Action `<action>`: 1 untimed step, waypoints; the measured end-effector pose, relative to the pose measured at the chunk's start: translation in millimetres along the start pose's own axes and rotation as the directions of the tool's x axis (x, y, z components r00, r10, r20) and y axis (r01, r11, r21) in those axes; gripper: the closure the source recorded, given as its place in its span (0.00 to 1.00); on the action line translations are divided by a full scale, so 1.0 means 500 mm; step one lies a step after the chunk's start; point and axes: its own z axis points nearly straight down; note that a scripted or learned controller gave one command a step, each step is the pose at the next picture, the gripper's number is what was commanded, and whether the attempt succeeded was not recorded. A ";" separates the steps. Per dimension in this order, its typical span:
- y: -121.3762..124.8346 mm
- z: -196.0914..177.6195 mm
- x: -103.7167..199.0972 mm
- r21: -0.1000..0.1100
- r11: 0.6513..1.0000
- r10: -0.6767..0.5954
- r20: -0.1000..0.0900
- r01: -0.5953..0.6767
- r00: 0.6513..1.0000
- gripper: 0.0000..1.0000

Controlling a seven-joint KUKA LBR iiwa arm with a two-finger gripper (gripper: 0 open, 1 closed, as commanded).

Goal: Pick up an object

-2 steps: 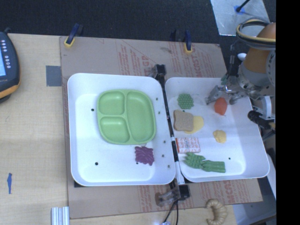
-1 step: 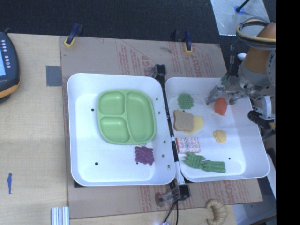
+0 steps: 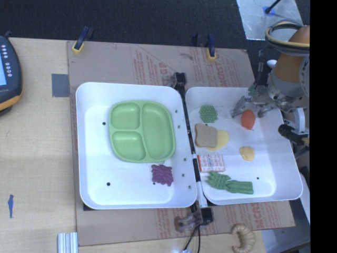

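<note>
Half-hidden red object under the hand, fingers unclear.

Arm: grey housing, broad orange band above wrist, yellow-and-black ring at top. Black cable alongside. Gripper: grey metal, splayed prongs at base. Dark fitting below wrist. Finer markings too small to read.

Two white bins hold one green divided plate and eight small toy items.
</note>
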 end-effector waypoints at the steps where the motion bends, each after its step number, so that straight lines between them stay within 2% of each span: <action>1: 0.000 0.000 0.000 0.000 1.000 0.000 0.000 0.000 1.000 0.00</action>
